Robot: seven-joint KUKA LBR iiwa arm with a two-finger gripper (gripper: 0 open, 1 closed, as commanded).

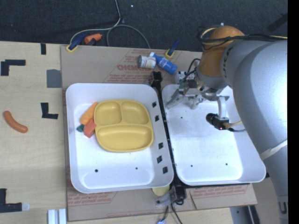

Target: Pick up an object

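Observation:
A yellow divided plate lies in the left bin. An orange carrot-shaped toy and a small red and green piece are tucked against the plate's left edge. My gripper hangs low over the back left corner of the right bin, close to the wall between the two bins. I see nothing held in it. The grey arm with its orange band covers the bin's back right part.
A blue and white bottle lies on the cardboard behind the bins. An orange sausage toy rests on the wooden bench far left. An orange-handled clamp and a blue clamp grip the cardboard's back edge.

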